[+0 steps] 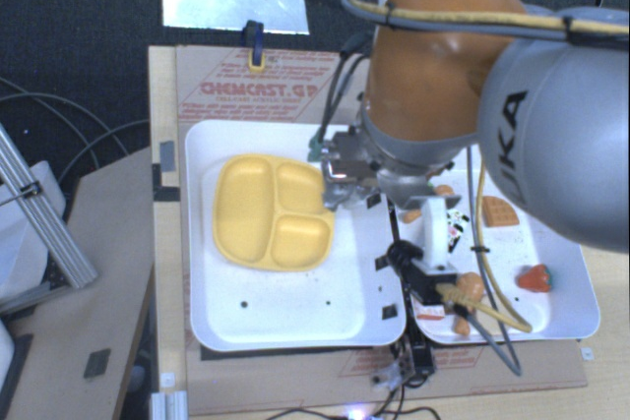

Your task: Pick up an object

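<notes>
Yellow divided plate (272,211) beside arm-hidden toys (533,278)

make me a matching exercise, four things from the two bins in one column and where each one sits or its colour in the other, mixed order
Things:
1. divided plate
2. waffle piece
3. red toy food
4. left bin

Places or colours:
A. red, near the right bin's right edge
B. white, holds the yellow plate
C. yellow, three compartments, lying in the left bin
D. orange-brown with a grid pattern, in the right bin

Pairs: 1-C, 2-D, 3-A, 4-B
</notes>
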